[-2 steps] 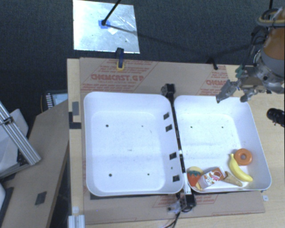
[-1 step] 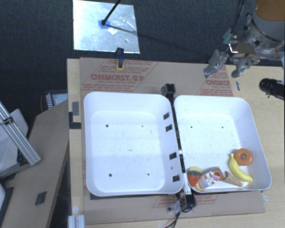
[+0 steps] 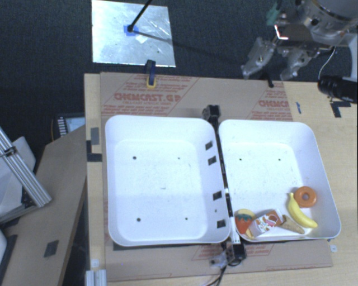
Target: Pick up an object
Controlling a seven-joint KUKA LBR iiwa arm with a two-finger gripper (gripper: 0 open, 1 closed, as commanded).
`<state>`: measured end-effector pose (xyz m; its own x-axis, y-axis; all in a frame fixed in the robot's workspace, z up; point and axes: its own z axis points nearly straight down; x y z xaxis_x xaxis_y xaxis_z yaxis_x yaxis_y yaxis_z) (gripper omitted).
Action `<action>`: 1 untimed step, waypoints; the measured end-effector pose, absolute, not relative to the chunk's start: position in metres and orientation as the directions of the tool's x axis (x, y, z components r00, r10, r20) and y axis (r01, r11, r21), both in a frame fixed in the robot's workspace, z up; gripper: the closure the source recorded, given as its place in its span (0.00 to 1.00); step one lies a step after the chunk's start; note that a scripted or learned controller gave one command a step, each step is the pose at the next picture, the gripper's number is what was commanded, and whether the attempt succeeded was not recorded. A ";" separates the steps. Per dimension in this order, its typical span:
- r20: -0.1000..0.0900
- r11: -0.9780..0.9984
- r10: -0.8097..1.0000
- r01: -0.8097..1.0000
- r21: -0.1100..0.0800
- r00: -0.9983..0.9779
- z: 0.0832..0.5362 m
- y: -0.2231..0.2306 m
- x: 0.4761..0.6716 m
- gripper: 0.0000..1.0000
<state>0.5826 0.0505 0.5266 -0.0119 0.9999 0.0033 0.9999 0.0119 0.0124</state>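
Robotics lab test cell. Light wooden desk (image 3: 67, 184) carries two shallow white plastic bins (image 3: 154, 125) side by side on printed brown cardboard sheet (image 3: 168, 92). Dark carpet floor (image 3: 45, 44) with square reflective metal plate (image 3: 134, 33). Aluminium extrusion rail (image 3: 22, 173) at left. Grey industrial robot arm (image 3: 330, 14) at upper right.

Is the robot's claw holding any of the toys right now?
No. The gripper hangs open above the bench with nothing between its fingers. The banana and the other toys lie in the right bin.
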 end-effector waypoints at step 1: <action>0.003 0.012 1.000 1.000 0.003 -0.012 0.536 0.117 0.544 0.00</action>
